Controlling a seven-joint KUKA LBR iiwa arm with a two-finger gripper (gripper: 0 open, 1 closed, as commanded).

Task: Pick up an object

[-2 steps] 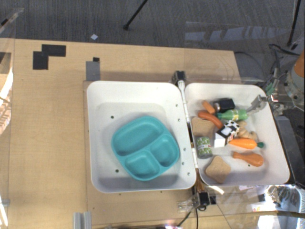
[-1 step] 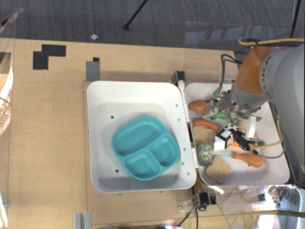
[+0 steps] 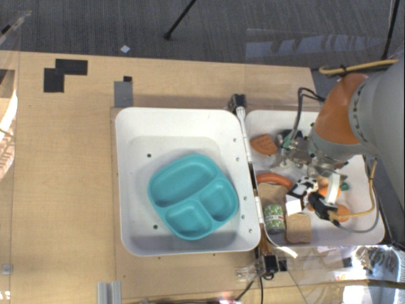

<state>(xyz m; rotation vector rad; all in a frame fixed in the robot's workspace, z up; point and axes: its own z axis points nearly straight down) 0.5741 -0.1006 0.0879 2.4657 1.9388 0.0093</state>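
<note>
Camera view, from the left: bare bench [image 3: 63, 201]; then the left bin [image 3: 136, 132], with a teal plate [image 3: 193, 195] of three compartments lying flat in it, well apart from the arm; then the right bin [image 3: 370, 230], which holds the small things. Against its left wall, from far to near, lie a brown piece [image 3: 264, 145], an orange sausage [image 3: 274, 179], a green can [image 3: 274, 216] and a tan block [image 3: 299, 228]; can and block lie touching or just beside each other; the sausage lies just above the can. Right of these the gripper [image 3: 313, 192] hangs low over the middle of the right bin, near the sausage and the block; the arm [image 3: 373, 113] covers the bin's far right part.

Whether the gripper is open or closed I cannot tell, for its tip is lost among the wrist fittings; nothing can be seen held in it; each thing named appears to rest on the bin floor.

As a judgement: the reach into the bin looks made, and the gripper is down among likely targets; the grasp itself, and the lift clear of the bin, are left to do; which thing it aims at is not plain, though the sausage and block are closest.
</note>
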